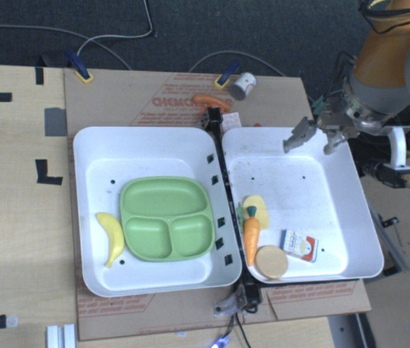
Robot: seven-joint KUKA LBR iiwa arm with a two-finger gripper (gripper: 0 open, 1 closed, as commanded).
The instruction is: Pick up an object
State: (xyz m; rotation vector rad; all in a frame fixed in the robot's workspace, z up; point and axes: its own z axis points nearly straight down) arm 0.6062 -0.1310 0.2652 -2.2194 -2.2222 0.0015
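My gripper hovers open over the far right edge of the right bin, with nothing between its two spread fingers. The objects lie well below it in the image, along the bin's near left side: an orange carrot with a green top, a pale yellow piece beside it, a round tan disc, and a small white, blue and red carton. In the left bin rest a green divided plate and a yellow banana.
Behind the bins on the cardboard lie an orange sausage-like item and a small grey cylinder. A black divider clip strip runs between the bins. Cables trail across the dark floor at the back.
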